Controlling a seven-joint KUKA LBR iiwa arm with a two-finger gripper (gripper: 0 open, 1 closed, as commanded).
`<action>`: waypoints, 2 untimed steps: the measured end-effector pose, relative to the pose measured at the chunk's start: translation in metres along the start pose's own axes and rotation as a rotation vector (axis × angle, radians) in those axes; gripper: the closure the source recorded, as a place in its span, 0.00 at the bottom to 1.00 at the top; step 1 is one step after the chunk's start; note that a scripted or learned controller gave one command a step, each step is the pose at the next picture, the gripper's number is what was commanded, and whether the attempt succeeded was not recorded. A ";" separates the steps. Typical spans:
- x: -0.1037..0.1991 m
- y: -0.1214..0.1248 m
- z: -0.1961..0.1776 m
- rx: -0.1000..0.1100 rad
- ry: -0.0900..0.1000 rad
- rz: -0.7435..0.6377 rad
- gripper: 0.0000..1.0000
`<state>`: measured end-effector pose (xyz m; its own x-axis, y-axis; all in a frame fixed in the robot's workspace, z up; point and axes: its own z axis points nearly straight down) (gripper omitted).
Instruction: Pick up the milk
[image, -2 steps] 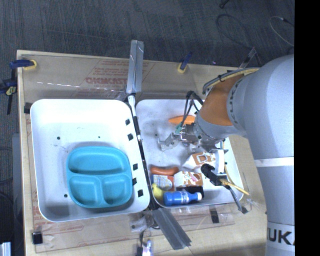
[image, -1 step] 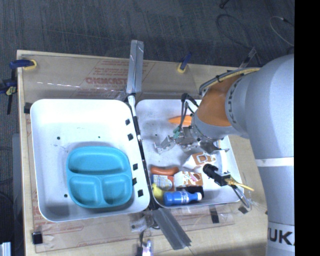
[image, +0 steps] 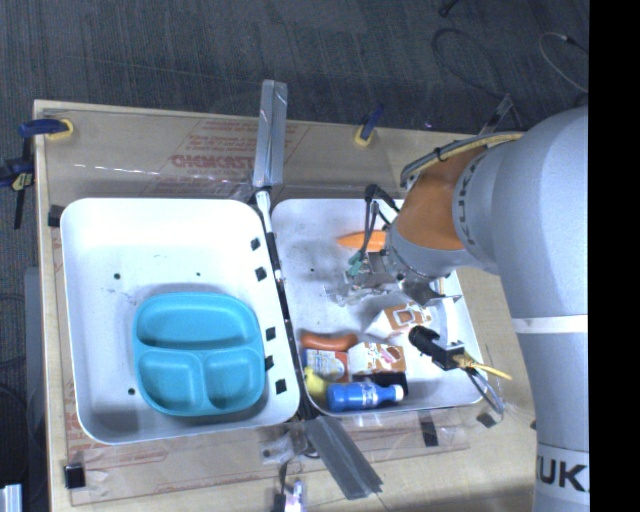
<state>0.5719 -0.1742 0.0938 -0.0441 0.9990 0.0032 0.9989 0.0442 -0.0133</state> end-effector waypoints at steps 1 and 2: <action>0.000 0.000 0.000 0.000 0.000 0.000 0.00; -0.033 -0.097 -0.064 -0.011 -0.004 -0.117 0.00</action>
<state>0.4774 -0.2120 0.1593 -0.1608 0.9870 0.0002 0.9870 0.1608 -0.0020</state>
